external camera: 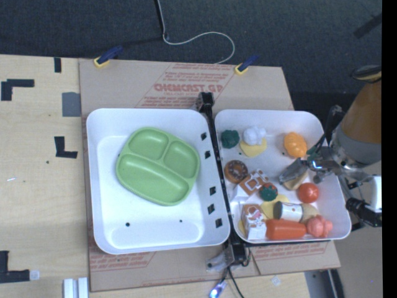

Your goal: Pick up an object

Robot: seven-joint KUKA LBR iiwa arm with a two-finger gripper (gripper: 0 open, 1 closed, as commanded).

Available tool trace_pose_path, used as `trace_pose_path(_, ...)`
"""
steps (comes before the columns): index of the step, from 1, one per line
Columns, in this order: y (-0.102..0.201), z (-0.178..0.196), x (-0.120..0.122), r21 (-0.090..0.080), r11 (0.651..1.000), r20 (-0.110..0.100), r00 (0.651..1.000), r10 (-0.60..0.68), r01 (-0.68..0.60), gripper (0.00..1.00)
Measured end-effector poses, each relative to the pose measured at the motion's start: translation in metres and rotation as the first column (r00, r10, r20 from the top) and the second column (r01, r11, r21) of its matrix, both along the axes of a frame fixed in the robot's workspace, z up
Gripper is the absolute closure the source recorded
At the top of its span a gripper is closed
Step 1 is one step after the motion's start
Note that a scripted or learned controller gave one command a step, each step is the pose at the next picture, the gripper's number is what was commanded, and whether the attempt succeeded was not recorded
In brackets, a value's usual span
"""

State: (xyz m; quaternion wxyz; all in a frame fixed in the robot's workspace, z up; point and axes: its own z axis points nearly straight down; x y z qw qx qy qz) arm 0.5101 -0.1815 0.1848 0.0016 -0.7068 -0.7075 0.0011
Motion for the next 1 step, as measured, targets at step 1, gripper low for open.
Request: trace_pose_path(1, 0.0719, -0.0069, 0.0069, 0.001, 1.000, -0.002, 1.000, 0.004, -0.004, 0.00)
